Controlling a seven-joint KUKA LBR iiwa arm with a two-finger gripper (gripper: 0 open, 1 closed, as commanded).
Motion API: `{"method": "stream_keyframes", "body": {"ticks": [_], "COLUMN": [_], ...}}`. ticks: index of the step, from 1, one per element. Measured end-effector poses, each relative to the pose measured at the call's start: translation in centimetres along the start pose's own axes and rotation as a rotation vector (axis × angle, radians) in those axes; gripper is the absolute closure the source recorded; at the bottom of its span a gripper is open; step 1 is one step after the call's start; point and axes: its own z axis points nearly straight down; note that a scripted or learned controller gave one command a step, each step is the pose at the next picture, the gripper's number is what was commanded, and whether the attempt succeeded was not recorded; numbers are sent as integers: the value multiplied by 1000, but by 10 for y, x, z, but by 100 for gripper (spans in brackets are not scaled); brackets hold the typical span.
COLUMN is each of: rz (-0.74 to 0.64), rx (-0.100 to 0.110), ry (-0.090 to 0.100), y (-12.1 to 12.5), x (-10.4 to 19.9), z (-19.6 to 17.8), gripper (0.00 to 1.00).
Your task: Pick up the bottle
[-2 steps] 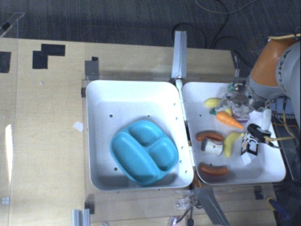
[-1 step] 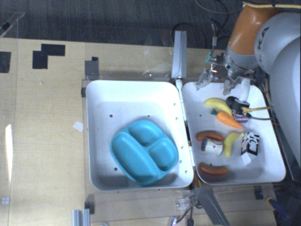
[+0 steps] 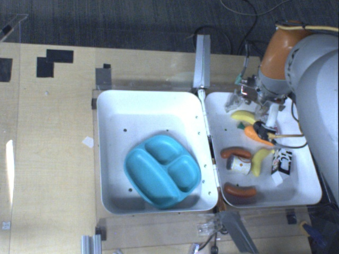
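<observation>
The bottle [image 3: 240, 165], small and white with a dark end, lies on its side in the middle of the right bin [image 3: 302, 187], just below a red-brown sausage [image 3: 237, 153]. My gripper [image 3: 249, 106] hangs over the far part of that bin, above a yellow banana [image 3: 242, 116] and well behind the bottle. Its fingers stand open with nothing between them. The orange band [image 3: 275, 52] of the arm shows above it.
An orange carrot [image 3: 257, 135], a second yellow banana [image 3: 259, 162], a black-and-white tag [image 3: 282, 162] and another sausage [image 3: 240, 191] crowd the bottle. A blue divided plate [image 3: 161, 169] lies in the left bin [image 3: 114, 142]. The grey arm covers the right bin's far right side.
</observation>
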Motion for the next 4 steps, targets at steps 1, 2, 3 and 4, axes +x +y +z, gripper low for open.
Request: {"method": "stream_keyframes", "body": {"ticks": [1,2,3,4], "rz": [-137,-234,-160,-153], "rx": [0,2,-6,1], "ry": [2,0,0,1], "y": [-24,-17,-6,-3], "x": [76,20,-15,11], "z": [-75,-74,13,-6], "gripper": [0,0,0,0]}}
